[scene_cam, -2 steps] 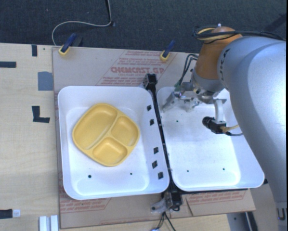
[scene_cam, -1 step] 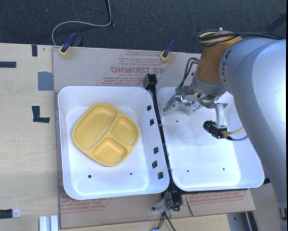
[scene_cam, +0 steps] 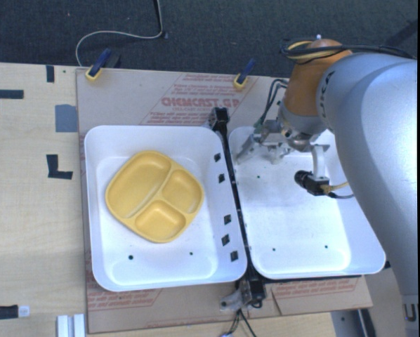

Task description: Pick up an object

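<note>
Yellow plastic marks the one loose thing on the table: a divided plate [scene_cam: 154, 196] with three compartments, lying flat near the middle of the left bin [scene_cam: 101, 258], turned at a slant to the bin's walls. It touches none of the walls and sits well apart from the arm.

Both white bins rest side by side on a sheet of brown cardboard [scene_cam: 189, 100] printed with red lettering, and a black divider strip [scene_cam: 227, 188] runs between them. Two clamps with blue handles and yellow tips [scene_cam: 97, 65] pin the cardboard's far edge. A black cable [scene_cam: 129, 34] loops across the dark floor beyond the table.

The grey arm [scene_cam: 375, 139] comes in from the right, its orange band [scene_cam: 305, 86] above the wrist. The claw [scene_cam: 266, 142] hangs over the far left corner of the right bin [scene_cam: 357, 258], close to the divider. Whether it is released or clenched cannot be told from this slant, since the wrist hardware blurs together there. Nothing is seen in its grasp. A small black fitting [scene_cam: 310, 182] with a cable hangs just below the wrist, above the bin floor.
</note>
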`<state>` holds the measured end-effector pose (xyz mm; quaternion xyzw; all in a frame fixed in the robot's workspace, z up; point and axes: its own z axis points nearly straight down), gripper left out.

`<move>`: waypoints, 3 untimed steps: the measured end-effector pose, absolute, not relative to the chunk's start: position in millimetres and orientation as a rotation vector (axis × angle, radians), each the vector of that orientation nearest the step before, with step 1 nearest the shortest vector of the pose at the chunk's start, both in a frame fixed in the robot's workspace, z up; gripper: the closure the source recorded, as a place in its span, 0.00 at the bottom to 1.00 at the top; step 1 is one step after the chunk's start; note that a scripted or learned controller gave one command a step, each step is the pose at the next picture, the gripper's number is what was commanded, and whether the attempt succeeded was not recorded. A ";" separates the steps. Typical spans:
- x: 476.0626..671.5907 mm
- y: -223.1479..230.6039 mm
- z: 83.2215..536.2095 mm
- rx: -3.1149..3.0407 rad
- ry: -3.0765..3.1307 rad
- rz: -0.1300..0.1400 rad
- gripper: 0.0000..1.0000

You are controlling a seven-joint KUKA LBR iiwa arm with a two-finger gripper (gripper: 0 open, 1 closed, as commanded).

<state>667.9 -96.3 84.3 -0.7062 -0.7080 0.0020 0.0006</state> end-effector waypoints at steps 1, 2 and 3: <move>661.4 -97.2 84.5 -2.220 -2.223 0.003 0.00; 667.7 -96.1 84.3 -2.218 -2.223 0.006 0.00; 650.3 -96.3 84.9 -2.220 -2.223 0.002 0.00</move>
